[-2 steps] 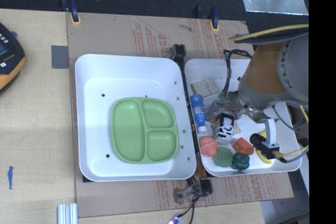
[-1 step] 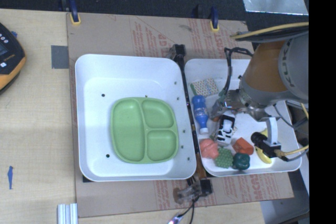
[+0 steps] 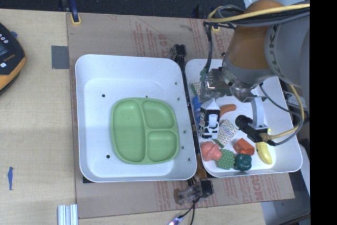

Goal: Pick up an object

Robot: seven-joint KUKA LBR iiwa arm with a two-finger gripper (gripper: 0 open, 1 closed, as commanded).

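Note:
My gripper (image 3: 211, 121) hangs low over the left part of the right bin (image 3: 287, 163), under the grey and orange arm (image 3: 258, 50). Several small items lie around it. An orange sausage-shaped piece (image 3: 228, 109) is just to its right and a beige patterned piece (image 3: 226, 131) sits below right. A pink lump (image 3: 210, 151) lies directly in front of it, and a blue item (image 3: 197, 109) rests against the bin's left wall. Nothing is visibly held.
Near the right bin's front edge lie a green textured piece (image 3: 227, 159), a dark green round item (image 3: 243, 162), a red piece (image 3: 244, 145) and a yellow piece (image 3: 264, 154). The left bin (image 3: 89, 113) holds a green divided plate (image 3: 145, 130).

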